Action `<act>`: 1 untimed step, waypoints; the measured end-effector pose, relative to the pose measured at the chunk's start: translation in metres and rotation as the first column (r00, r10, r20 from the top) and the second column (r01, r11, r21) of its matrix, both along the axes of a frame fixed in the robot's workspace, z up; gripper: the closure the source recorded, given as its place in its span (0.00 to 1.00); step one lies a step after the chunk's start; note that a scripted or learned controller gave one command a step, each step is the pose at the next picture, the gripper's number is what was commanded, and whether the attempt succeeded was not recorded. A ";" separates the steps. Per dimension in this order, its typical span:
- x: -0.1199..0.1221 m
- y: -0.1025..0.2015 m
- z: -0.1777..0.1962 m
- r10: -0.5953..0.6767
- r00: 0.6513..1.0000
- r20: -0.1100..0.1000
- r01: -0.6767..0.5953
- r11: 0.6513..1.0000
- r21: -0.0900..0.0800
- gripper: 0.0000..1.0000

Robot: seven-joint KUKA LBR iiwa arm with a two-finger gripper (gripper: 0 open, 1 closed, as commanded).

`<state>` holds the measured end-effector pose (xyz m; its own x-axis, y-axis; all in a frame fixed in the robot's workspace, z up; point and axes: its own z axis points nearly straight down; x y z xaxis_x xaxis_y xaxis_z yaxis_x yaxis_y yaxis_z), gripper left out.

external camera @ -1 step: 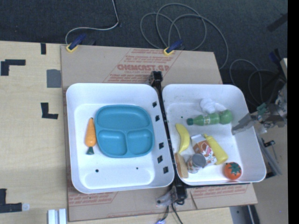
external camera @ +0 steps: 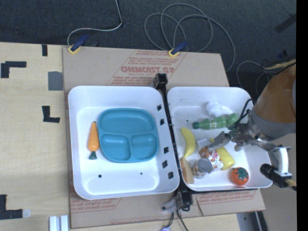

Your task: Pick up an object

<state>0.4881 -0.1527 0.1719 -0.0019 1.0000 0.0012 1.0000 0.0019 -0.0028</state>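
Objects for picking: the right bin (external camera: 192, 94) holds a loose cluster of items; none is lifted, all lie on its floor.
Green bottle (external camera: 215, 123): lies on its side across the middle of the right bin, cap toward the divider between the bins.
White item (external camera: 215, 109): just beyond the green bottle, toward the bin's far edge; its shape is too blurred to name.
Banana (external camera: 188, 142): lies near the right bin's left wall, curved, just beside the bottle's capped end.
Yellow-and-red packet (external camera: 220, 158): near the bin's middle, below the bottle, touching a small grey-topped piece (external camera: 204, 166).
Tomato (external camera: 239, 175): at the right bin's near right corner, apart from the packet.
Brown stick (external camera: 186, 170): along the near left wall of the right bin, beside the banana's lower end.
Pincer (external camera: 230, 139): low over the right bin, between the green bottle and the packet; whether it is parted or closed cannot be told, and nothing is seen held.
Arm (external camera: 275, 105): grey with an orange band, over the right bin's right edge.
Left bin (external camera: 79, 100): holds a blue divided plate (external camera: 128, 134) at its middle and a carrot (external camera: 93, 137) just left of the plate.
Bench (external camera: 29, 129): carries both bins on a cardboard sheet (external camera: 139, 69).
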 end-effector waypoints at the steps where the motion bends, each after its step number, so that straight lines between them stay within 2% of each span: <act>1: 0.037 0.003 -0.081 -0.001 1.000 0.006 0.001 1.000 -0.001 0.00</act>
